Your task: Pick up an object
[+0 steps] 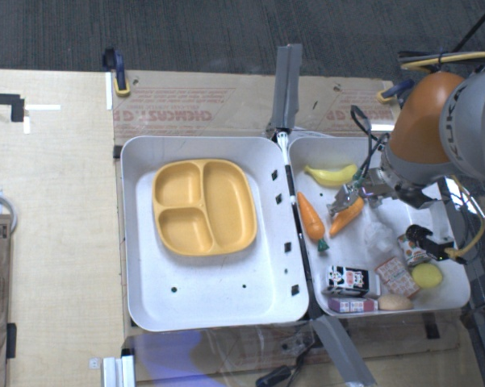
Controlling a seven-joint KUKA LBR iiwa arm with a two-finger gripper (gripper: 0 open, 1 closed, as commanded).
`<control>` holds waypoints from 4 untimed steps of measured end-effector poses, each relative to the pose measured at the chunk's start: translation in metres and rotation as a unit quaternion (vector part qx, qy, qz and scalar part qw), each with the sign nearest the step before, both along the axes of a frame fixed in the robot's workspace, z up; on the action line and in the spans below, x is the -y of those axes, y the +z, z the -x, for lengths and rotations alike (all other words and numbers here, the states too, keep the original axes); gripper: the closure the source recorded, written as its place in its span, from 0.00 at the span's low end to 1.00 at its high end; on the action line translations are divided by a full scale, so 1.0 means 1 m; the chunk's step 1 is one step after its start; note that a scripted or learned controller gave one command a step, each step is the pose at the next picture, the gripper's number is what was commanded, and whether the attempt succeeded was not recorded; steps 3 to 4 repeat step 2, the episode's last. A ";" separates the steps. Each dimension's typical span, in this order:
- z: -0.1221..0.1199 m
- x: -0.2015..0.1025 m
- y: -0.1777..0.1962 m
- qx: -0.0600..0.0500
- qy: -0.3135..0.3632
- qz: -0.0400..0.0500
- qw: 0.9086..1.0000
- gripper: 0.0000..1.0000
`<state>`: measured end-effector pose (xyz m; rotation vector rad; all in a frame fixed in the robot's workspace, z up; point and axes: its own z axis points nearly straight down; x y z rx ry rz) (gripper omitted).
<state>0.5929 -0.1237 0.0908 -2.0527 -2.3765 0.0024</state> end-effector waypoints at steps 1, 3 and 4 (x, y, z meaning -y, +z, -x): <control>0.000 0.002 0.009 0.000 -0.003 0.000 1.000 1.00; 0.011 -0.007 0.102 0.000 -0.216 0.001 0.976 1.00; 0.011 -0.007 0.102 0.000 -0.216 0.001 0.976 1.00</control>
